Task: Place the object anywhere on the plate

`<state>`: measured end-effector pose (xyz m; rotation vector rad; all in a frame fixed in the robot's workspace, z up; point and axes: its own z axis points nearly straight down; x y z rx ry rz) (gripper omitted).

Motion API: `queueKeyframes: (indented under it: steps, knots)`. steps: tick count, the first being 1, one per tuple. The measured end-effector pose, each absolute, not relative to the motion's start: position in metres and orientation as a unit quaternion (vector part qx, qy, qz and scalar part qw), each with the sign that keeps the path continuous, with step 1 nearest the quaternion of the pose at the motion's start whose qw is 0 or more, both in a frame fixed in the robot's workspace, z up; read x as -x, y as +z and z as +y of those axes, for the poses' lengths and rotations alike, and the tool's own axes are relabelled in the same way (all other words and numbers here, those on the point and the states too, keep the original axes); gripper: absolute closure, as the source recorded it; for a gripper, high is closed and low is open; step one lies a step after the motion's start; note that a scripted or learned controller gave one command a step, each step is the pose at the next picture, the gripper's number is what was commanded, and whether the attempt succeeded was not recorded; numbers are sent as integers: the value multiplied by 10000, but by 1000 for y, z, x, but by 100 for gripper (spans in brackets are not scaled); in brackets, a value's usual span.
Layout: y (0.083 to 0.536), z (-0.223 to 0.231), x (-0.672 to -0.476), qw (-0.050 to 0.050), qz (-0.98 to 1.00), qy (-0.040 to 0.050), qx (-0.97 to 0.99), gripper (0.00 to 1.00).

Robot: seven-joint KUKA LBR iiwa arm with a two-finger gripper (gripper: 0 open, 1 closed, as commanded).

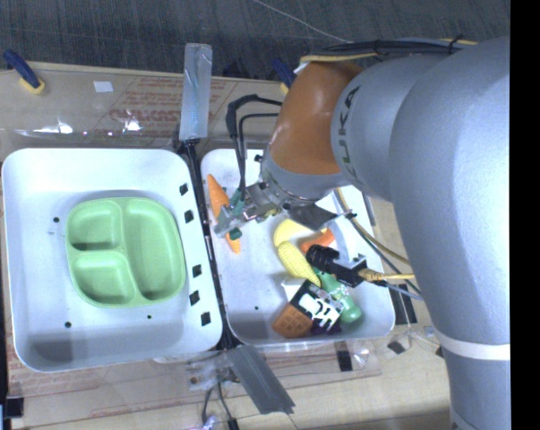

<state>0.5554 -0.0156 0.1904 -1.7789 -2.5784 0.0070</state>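
Note:
A pale green divided plate (124,250) lies in the left white bin (19,186). In the right bin (252,321), an orange carrot (218,195) lies along the left wall. My gripper (233,219) hangs low over the carrot's lower half, right at the bin's left wall, and its body hides part of the carrot. The grey arm with its orange band (314,124) reaches in from the right and covers the bin's upper right part.
More toy food sits in the right bin: a yellow banana (290,231), a corn cob (298,262), a small orange piece (322,238), a green item (350,312) and a brown packet (301,319). A black cable (238,119) loops above the bin.

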Motion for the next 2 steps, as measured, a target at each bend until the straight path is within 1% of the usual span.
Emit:
queueKeyframes:
  steps: [1,2]
  knots:
    - [191,47,-579,10,-7640,8,6453,100]
    - [224,105,-561,8,-7364,-1,6766,100]
